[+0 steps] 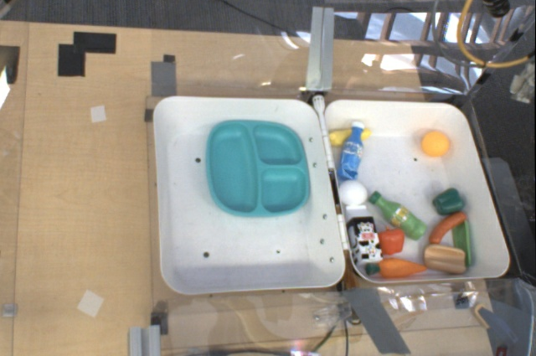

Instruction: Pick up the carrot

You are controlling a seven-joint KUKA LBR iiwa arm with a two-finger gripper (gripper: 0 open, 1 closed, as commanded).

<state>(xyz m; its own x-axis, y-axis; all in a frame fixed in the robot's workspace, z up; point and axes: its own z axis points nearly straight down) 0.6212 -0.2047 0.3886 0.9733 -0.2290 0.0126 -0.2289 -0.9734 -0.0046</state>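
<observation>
Carrot point(402, 267): orange, tapered, lying flat at bottom edge of right bin point(473, 141), lower right of frame, tip pointing right toward a tan bread roll point(445, 259), just right of a black-and-white cow toy point(364, 238). Teal divided plate point(256, 167) in left bin point(180, 203). Gripper state: cannot tell.

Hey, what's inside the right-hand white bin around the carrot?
The orange carrot lies along the near wall of the right white bin, between a black-and-white toy cow and a tan bread loaf. A red block sits just behind it. Anything beneath them is covered.
</observation>
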